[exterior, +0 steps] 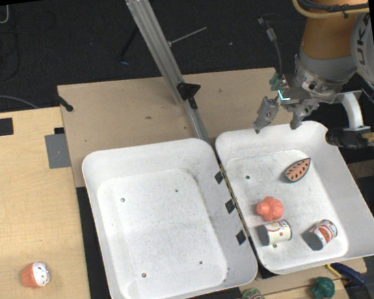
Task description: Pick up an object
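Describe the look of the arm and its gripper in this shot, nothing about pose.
The arm has a rounded orange section at top right, ringed by a black and yellow cable loop, with a grey housing below it. The gripper has two grey metal fingers, a small teal light glowing just above them. A white curved bracket and dark fittings sit to its right.

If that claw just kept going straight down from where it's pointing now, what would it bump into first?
Probably the bare floor of the right bin near its back rim. The gripper hangs over that corner, apart from the toys further forward, though depth is hard to judge.
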Action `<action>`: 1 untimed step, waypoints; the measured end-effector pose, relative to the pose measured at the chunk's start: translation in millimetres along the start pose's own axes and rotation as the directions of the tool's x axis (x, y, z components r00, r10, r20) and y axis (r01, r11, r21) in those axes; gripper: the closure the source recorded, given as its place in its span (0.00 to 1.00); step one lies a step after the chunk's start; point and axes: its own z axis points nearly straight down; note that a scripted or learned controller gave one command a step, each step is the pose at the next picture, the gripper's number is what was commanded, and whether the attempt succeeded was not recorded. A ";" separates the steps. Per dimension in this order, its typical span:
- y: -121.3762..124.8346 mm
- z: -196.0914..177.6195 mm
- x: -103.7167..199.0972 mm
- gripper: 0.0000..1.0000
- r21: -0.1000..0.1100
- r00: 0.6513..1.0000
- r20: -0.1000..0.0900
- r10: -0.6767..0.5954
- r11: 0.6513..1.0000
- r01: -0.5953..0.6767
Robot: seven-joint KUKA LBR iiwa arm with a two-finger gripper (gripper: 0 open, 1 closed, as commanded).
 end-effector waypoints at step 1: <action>0.7 -2.5 0.0 0.00 -0.004 1.000 0.001 -0.001 1.000 0.001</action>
